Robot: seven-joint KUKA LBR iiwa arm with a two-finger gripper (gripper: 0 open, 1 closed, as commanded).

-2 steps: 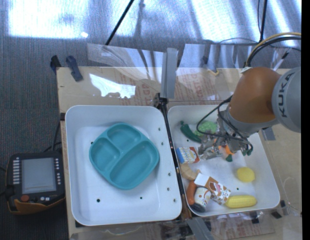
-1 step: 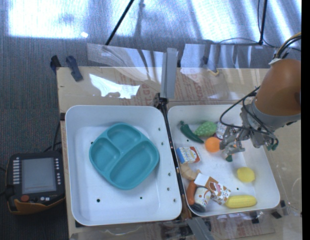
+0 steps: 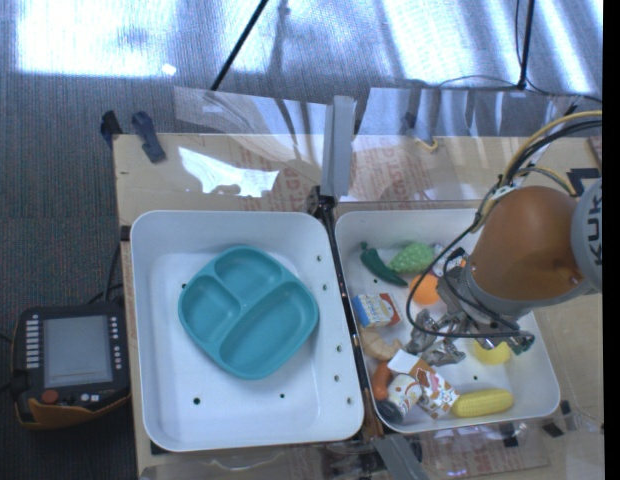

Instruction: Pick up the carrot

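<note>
The carrot (image 3: 379, 381) is a small orange piece lying against the left wall of the right bin (image 3: 546, 376), near its front, partly hidden behind a packet. My gripper (image 3: 433, 343) hangs low over the middle of that bin, up and to the right of the carrot and apart from it. The orange-banded wrist (image 3: 523, 244) hides what lies behind it. I see nothing held in the gripper.
Around the gripper lie a round orange fruit (image 3: 424, 289), a dark green vegetable (image 3: 381, 265), a bumpy green fruit (image 3: 414, 257), a small carton (image 3: 375, 310), a printed packet (image 3: 434, 389) and a corn cob (image 3: 482, 402). The left bin (image 3: 160, 388) holds a teal divided plate (image 3: 248, 311).
</note>
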